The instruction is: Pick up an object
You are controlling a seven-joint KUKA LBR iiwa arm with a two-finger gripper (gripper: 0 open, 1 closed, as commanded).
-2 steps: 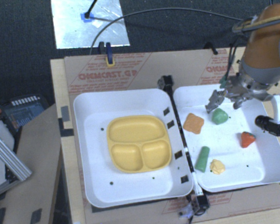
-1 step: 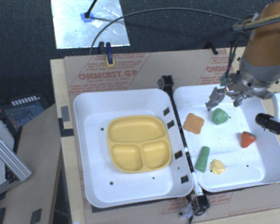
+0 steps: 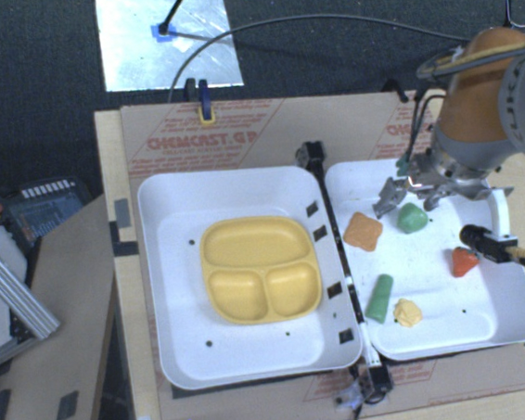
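Observation:
In the right bin (image 3: 512, 323) lie a round green object (image 3: 413, 218), an orange piece (image 3: 364, 232), a green cylinder (image 3: 379, 297), a small yellow piece (image 3: 406, 311) and a red piece (image 3: 463, 262). My gripper (image 3: 411, 196) hangs just above the far side of the round green object. Its fingers are spread, one to each side, so it is open with nothing held between them. The grey arm with its orange band (image 3: 483, 88) reaches in from the right.
The left bin (image 3: 178, 334) holds a yellow three-compartment tray (image 3: 256, 267). A black divider (image 3: 333, 244) runs between the two bins. A black and white fitting (image 3: 489, 238) with cables lies over the right bin's right side.

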